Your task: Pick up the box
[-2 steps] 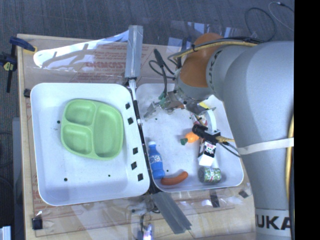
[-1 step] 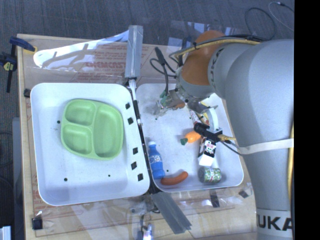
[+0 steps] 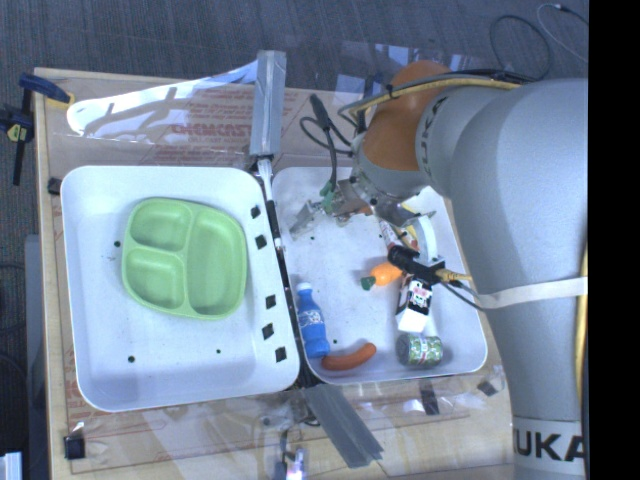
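**Arm over the right bin, box apart at its right side**

Camera view: looks down at a slant on two white bins side by side on a wooden bench. Finds the left bin [image 3: 80, 298] across the left half of the frame, bearing a green divided plate [image 3: 185, 256] a little up and left of its middle.

Finds the right bin [image 3: 340, 288] right of centre, crowded along its lower and right parts. Puts the box [image 3: 415, 306], white with a black top and some print on its face, at the bin's right side, in the lower right of the frame; takes it for the box, though at this size the shape is hard to make out. Sets an orange carrot-like piece [image 3: 383, 275] just up and left of the box, close to or touching it, and a green can [image 3: 420, 349] just below it. Places a blue bottle [image 3: 311, 320] against the bin's left wall, with a reddish sausage [image 3: 349, 356] lying just to its lower right.

Shows the grey arm entering from the right edge, its orange band at upper centre-right. Locates the gripper [image 3: 328, 208] low over the upper left part of the right bin, well apart from the box, up and left of it. Cannot tell whether open or closed, and sees nothing held
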Tool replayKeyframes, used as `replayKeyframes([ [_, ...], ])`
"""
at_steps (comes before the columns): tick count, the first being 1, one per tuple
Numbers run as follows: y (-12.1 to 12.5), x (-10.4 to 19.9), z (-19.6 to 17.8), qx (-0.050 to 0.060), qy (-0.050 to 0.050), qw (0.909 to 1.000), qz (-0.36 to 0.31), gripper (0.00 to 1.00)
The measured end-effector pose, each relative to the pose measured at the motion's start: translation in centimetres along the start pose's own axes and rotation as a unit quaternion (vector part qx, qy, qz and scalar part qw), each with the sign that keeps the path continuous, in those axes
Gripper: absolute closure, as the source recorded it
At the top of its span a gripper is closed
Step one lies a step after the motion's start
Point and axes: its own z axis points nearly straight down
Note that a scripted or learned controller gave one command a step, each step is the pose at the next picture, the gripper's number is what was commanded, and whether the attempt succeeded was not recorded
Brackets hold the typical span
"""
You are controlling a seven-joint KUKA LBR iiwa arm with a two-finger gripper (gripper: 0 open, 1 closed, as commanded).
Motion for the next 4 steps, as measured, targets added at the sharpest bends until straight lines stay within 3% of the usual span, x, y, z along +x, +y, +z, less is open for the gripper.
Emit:
replayKeyframes([
  [1, -5.7, -2.1, 1.0, -0.001, 0.000, 0.9998, 0.022, 0.00],
  [2, -7.7, 1.9, 1.1, -0.001, 0.000, 0.9988, 0.049, 0.00],
  [3, -11.4, 2.0, 1.1, -0.001, 0.001, 0.9984, 0.056, 0.00],
  [4, -5.3, -0.4, 1.0, -0.001, 0.001, 0.9885, 0.151, 0.00],
])
